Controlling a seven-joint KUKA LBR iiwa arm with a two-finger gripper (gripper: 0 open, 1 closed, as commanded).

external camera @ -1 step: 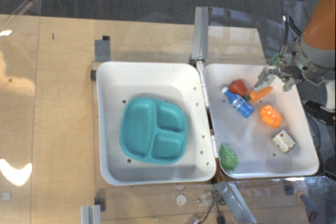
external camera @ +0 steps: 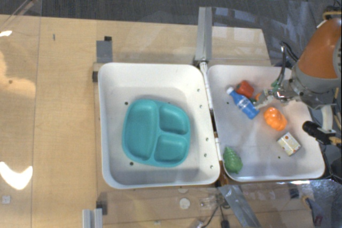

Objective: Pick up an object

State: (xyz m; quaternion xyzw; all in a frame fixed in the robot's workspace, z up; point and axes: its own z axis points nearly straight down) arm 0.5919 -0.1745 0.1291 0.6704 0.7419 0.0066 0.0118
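Pale wooden bench [external camera: 53, 131], two shallow white bins side by side: the grey-and-orange arm [external camera: 320, 61] reaches in from 3 o'clock, its gripper [external camera: 270, 94] low over the right bin [external camera: 299, 168]; whether it is open or closed cannot be told. Ringed close around it are a red object [external camera: 246, 87] at 9 o'clock, a blue bottle [external camera: 243, 104] at 8 o'clock and an orange object [external camera: 275, 118] at 6 o'clock. Farther out, a small white box [external camera: 288, 144] lies at 5 o'clock and a green object [external camera: 232, 160] at 7 o'clock by the bin's near corner. The left bin [external camera: 112, 115] holds a teal divided tray [external camera: 156, 132]. With candidates crowded together, a descent could nudge one aside or close on nothing.
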